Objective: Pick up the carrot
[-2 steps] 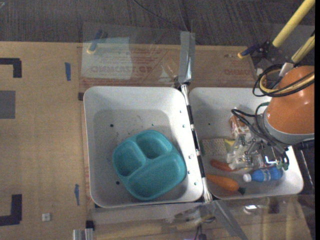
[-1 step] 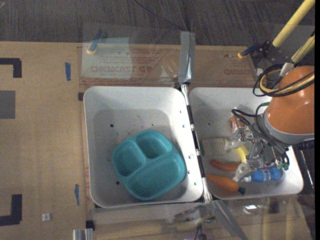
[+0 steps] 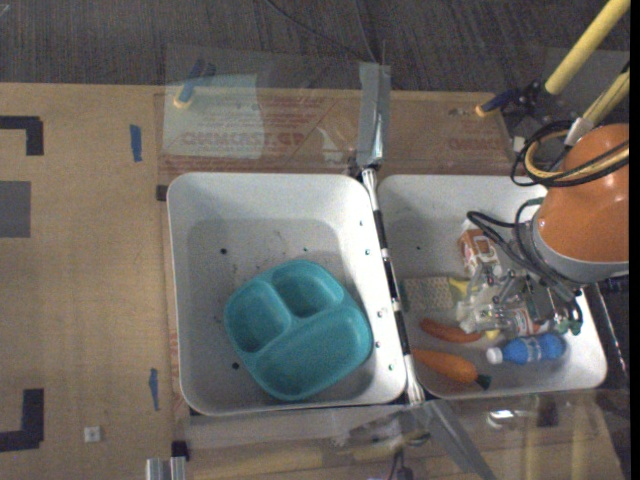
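The two white bins (image 3: 200, 218) look like smooth, slightly glossy plastic, and the teal divided plate (image 3: 298, 326) a matt plastic. The bench (image 3: 80, 298) seems bare wood or board. The carrot (image 3: 447, 366) has a dull, smooth skin.

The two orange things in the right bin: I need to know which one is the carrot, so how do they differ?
The carrot is fatter, tapered, with a dark green stub at its right end; the chili pepper is thinner, redder and slightly curved. The carrot lies nearer the bin's front wall; the pepper lies just behind it, partly under the claw. Both lie flat, roughly left to right.
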You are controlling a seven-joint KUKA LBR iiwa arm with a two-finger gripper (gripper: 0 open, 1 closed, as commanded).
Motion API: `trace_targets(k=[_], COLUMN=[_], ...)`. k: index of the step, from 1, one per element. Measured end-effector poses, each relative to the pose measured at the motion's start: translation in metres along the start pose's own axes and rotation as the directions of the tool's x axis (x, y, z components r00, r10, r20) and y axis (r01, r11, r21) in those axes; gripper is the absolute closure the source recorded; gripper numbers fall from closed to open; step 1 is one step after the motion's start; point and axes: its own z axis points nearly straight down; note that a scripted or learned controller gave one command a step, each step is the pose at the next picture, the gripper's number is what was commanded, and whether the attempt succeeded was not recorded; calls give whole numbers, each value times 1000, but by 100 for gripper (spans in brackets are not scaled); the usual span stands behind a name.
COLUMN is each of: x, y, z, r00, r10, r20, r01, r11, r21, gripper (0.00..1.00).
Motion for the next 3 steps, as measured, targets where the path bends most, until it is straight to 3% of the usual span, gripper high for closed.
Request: trace_targets(k=[1,2,3], x=[0,-6,-11], y=[0,56,26], z=[0,11,-52], r00=[1000,970,963], r10=[0,-244,-270], r20=[0,-12,-9], r01=[0,244,270], r11=[1000,970,963], r21=[0,-4,-3], gripper=[0,0,0])
